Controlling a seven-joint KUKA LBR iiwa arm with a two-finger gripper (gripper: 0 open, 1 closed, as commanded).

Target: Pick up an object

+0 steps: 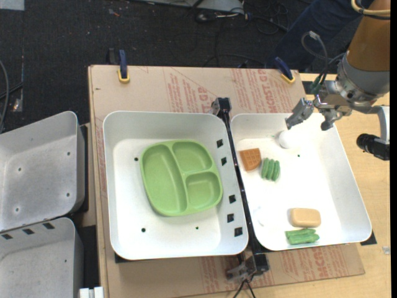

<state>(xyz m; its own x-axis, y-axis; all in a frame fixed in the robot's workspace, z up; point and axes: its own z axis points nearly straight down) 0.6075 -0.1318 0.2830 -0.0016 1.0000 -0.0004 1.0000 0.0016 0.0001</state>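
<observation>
My gripper (309, 120) hangs over the far edge of the right bin (347, 172), open, with nothing between its fingers. Just below its left fingertip lies a small white rounded object (285, 139), hard to make out against the bin floor. An orange-brown square piece (250, 159) and a ribbed green piece (270, 169) sit side by side near the bin's left wall. Close to the front edge rest a tan bun-like block (304, 216) and a flat green piece (302, 236).
The left bin (121, 166) holds a green divided plate (182, 177). A black divider strip (234, 179) runs between the bins. Clamps (123, 73) hold the cardboard base at the back. White trays (37, 160) lie off to the left.
</observation>
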